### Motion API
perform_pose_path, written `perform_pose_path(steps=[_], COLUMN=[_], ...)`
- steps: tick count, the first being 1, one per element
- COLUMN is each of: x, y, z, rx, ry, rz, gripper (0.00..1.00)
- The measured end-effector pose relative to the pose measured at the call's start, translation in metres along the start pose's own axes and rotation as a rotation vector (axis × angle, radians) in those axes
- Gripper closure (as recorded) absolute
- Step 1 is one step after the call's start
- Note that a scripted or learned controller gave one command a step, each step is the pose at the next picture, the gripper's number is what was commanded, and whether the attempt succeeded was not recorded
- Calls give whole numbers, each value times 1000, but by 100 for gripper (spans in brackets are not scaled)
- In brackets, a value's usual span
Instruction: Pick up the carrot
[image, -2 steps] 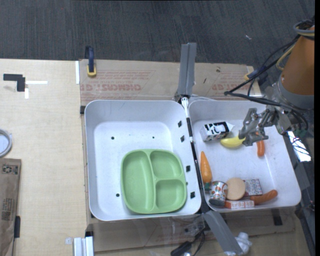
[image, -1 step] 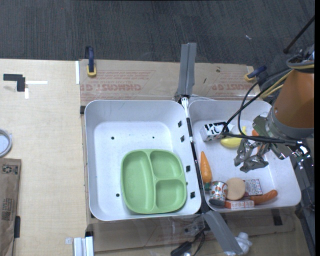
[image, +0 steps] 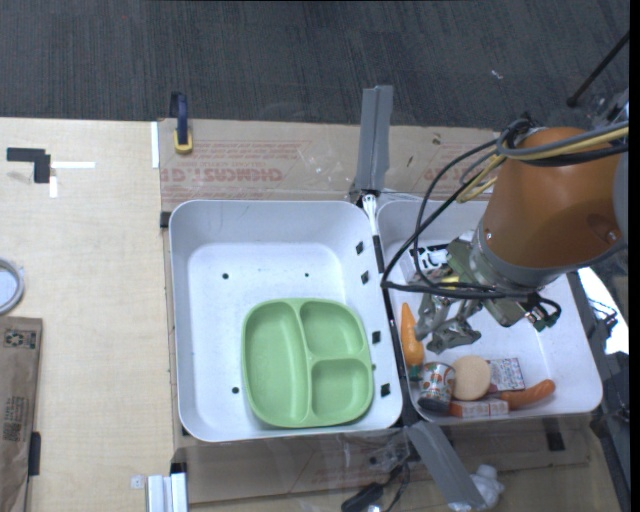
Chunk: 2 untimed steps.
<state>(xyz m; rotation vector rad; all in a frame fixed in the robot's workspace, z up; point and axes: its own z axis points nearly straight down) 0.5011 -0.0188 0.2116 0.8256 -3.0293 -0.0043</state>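
The carrot (image: 409, 334) is a small orange piece lying along the left wall of the right bin (image: 578, 385), next to the divider between the bins. My gripper (image: 450, 330) hangs low inside the right bin, just right of the carrot, under the arm's orange band (image: 555, 205). Nothing shows between its metal parts. The arm's body covers most of the bin's rear half.
A green divided plate (image: 305, 362) lies in the left bin (image: 200, 300). Near the right bin's front wall sit a small can (image: 436, 381), a tan round item (image: 471, 377), a red sausage-like piece (image: 525, 394) and a small packet (image: 507, 373). Black cables (image: 440, 200) loop over the bin.
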Motion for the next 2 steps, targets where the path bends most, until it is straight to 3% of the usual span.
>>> perform_pose_path(steps=[1,2], x=[-29,-27], y=[36,57], z=[22,22], rx=[-1,-1], ry=[1,-2], rz=[-465,-1069], gripper=[100,100])
